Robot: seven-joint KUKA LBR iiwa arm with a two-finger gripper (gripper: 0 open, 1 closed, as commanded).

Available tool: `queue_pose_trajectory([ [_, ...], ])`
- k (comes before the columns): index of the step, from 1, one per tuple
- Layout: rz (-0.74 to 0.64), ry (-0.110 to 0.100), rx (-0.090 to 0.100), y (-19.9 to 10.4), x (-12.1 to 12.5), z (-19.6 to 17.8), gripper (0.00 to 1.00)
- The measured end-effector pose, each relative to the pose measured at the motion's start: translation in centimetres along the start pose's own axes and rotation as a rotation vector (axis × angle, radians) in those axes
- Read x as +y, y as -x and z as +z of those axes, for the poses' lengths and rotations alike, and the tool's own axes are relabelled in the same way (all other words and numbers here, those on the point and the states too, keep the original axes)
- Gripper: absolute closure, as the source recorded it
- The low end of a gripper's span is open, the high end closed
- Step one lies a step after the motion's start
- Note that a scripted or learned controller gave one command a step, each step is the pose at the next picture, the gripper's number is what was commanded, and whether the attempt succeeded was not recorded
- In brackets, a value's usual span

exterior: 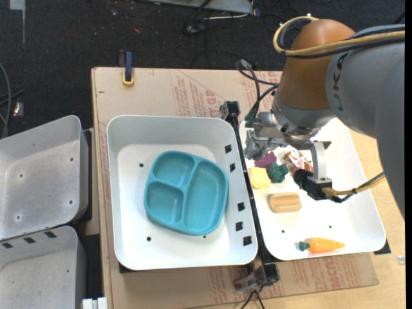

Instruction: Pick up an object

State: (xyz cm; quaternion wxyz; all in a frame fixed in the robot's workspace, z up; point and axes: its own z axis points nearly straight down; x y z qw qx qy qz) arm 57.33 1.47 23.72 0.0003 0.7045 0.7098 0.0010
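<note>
The arm reaches in from the right and its gripper is down in the right bin, over a cluster of small toys near the bin's left wall. Around it lie a purple piece, a dark green piece, a pale yellow block and a red-and-white piece. A tan bread-shaped block lies just in front of the cluster. An orange carrot toy rests near the bin's front edge. The wrist hides the fingertips.
The left bin holds a teal divided plate. A black bracket with a cable hangs beside the wrist. White lids lie off the bench at the left. A yellow-and-blue clamp sits at the bench's back edge.
</note>
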Motion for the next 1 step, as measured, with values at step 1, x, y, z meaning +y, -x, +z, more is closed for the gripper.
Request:
queue_pose_trajectory([
  [1,-0.001,0.001,0.001,-5.41,1.33,-0.81,1.0],
])
